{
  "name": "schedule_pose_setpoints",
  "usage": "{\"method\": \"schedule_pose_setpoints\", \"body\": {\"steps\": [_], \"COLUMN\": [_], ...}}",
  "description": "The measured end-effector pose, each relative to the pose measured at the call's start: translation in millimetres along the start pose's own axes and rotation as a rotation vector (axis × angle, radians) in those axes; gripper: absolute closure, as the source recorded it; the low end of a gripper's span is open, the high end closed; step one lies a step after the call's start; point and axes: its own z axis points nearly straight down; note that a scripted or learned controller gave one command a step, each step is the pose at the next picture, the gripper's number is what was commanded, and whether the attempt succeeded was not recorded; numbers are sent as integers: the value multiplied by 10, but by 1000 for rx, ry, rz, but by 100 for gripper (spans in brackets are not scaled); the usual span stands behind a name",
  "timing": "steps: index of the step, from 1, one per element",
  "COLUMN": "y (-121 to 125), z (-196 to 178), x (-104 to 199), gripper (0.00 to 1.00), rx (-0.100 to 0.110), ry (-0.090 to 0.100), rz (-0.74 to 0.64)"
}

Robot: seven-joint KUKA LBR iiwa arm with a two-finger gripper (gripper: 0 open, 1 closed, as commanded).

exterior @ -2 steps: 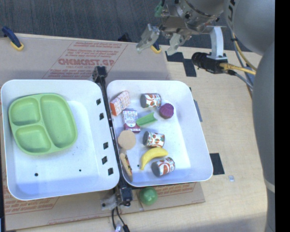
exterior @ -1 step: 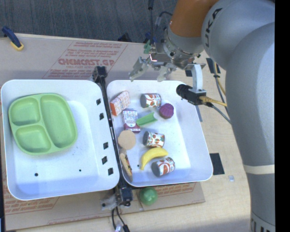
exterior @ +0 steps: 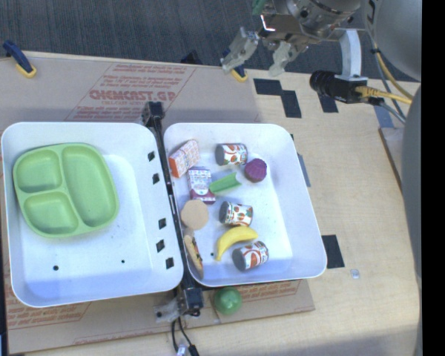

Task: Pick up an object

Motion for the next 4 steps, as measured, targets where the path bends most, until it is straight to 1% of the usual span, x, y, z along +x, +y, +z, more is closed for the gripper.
{"method": "schedule_pose_setpoints", "body": {"steps": [1, 2, 3, 4], "y": [-6, -100, -31, -14], "z": [60, 886, 2961, 2833], "x": [-495, -1077, -1295, -1296], "gripper": [0, 0, 0, 100], "rx": [2, 7, 11, 8], "ry": [-1, 0, 1, -1], "rz": [2, 2, 0, -3]}}
